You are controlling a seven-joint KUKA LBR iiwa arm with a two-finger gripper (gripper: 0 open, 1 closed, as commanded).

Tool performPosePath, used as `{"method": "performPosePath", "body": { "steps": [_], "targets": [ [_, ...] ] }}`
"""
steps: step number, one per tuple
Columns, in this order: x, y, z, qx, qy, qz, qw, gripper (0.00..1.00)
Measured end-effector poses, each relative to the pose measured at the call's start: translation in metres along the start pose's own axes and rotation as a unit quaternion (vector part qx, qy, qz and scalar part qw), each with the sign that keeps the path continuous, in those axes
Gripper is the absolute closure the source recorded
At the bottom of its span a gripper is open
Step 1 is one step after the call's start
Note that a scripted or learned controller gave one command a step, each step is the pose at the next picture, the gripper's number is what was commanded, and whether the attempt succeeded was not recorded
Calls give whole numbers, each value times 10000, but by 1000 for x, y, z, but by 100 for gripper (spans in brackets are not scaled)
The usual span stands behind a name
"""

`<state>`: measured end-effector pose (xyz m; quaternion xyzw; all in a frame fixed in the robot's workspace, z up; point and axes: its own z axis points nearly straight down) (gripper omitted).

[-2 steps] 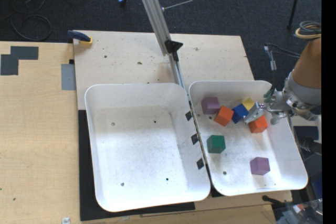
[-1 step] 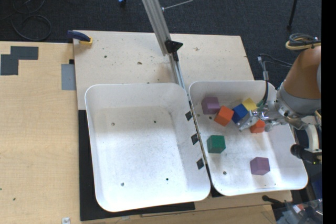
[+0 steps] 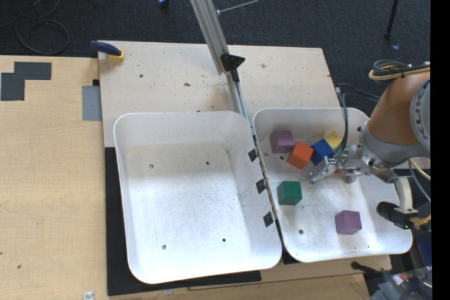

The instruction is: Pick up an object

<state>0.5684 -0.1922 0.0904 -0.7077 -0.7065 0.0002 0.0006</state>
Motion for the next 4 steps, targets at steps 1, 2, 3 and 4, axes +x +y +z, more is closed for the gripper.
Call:
{"method": "performPosePath", "body": {
  "steps": [1, 2, 3, 4],
  "targets": [
    [-1, 0, -11, -1, 4, 26, 10000, 100],
    [-7, 6, -71, -20, -8, -12, 10000, 100],
    [-3, 3, -131, -24, -8, -15, 10000, 100],
    [-4, 3, -183, -26, -10, -16, 10000, 100]
  ]
}}
